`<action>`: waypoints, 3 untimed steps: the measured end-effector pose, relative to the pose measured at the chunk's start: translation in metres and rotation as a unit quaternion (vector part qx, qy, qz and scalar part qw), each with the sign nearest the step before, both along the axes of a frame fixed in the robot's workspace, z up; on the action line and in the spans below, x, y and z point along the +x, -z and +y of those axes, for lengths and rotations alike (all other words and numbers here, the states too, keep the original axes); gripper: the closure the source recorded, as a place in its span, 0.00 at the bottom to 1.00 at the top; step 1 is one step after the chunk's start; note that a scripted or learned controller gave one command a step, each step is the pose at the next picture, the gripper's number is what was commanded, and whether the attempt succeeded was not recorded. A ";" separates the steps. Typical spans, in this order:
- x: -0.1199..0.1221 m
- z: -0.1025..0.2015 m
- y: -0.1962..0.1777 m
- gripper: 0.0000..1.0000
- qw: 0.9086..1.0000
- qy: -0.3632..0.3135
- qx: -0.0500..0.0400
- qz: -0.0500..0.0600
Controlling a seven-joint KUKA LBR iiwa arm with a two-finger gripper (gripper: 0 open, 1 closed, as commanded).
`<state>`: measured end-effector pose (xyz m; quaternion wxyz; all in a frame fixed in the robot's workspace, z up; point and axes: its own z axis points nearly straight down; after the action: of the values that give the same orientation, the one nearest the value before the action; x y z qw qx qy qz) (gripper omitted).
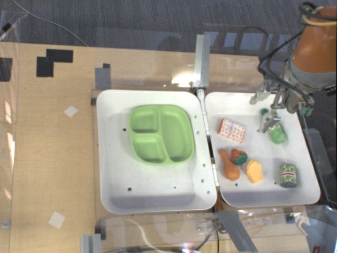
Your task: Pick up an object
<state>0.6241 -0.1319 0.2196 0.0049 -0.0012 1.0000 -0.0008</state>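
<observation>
The gripper (269, 121) hung low near the far right corner of the right bin (300, 194), just beside a green toy (277, 135); its grasp I cannot tell. Nothing looked lifted yet.

Place: robot lab
Bench (47, 141): pale wood, black tape marks at its far left corner
Bins (110, 157): two, white, bracketed side by side
Floor (131, 15): grey carpet
Arm (316, 51): industrial, cabled

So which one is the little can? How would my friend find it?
Look in the right white bin, the one with the toys, not the one holding the green tray. Go to its near right corner. The little can stands there alone, green-labelled, right of the yellow toy.
</observation>
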 end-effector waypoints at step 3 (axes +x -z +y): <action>0.037 -0.007 0.103 0.00 0.890 0.455 0.004 -0.001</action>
<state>0.6608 -0.1393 0.1164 0.0048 0.4542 0.8909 0.0012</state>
